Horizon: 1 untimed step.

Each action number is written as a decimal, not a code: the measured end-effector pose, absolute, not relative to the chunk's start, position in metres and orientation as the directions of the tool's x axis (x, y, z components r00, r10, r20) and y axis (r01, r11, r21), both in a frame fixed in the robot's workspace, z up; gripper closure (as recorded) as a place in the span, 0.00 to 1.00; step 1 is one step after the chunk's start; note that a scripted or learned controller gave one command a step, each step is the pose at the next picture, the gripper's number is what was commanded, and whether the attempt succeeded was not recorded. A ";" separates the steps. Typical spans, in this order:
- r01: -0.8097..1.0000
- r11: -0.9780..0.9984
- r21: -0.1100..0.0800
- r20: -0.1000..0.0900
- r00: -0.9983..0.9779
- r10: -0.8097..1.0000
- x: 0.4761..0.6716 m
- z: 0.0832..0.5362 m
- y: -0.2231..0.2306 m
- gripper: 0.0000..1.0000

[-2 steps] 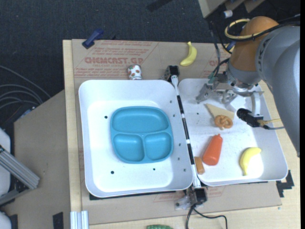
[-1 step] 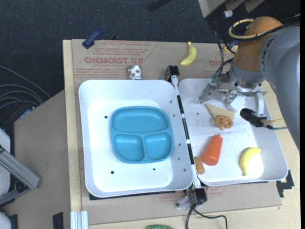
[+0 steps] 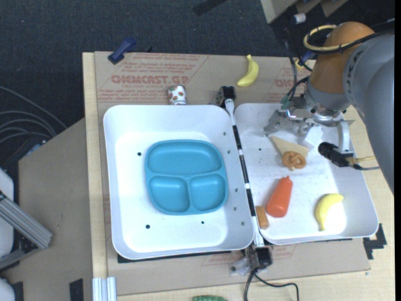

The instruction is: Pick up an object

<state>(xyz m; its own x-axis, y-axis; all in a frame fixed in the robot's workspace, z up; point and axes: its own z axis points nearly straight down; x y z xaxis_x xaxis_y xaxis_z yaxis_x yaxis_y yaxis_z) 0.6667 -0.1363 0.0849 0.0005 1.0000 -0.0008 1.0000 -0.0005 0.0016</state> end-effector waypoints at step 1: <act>1.000 -0.001 -0.003 0.001 0.001 1.000 0.630 0.085 -0.147 0.00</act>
